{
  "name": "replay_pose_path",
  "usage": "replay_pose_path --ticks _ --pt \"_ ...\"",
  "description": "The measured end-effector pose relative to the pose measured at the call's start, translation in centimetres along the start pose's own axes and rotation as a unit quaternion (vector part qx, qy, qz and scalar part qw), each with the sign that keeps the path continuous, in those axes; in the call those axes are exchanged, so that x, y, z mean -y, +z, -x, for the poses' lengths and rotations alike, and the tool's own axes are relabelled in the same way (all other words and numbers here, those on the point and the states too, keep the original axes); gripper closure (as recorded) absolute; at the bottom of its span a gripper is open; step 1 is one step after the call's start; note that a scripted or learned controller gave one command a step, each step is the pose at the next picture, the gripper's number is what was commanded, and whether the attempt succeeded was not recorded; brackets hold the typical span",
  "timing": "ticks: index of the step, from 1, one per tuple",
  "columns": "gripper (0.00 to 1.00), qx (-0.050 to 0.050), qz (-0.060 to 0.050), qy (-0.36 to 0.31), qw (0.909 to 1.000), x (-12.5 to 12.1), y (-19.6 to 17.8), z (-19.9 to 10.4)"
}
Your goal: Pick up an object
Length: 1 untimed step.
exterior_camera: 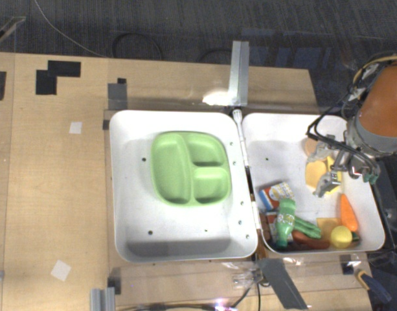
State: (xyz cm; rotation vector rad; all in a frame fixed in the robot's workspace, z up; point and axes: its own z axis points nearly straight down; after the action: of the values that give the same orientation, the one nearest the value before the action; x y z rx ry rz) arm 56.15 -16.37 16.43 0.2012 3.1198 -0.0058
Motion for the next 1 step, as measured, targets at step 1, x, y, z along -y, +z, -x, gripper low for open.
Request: replay_pose_path --ticks 1 --pt "0.0 0.0 0.001 0.041 0.9992 0.59 7.49 3.9"
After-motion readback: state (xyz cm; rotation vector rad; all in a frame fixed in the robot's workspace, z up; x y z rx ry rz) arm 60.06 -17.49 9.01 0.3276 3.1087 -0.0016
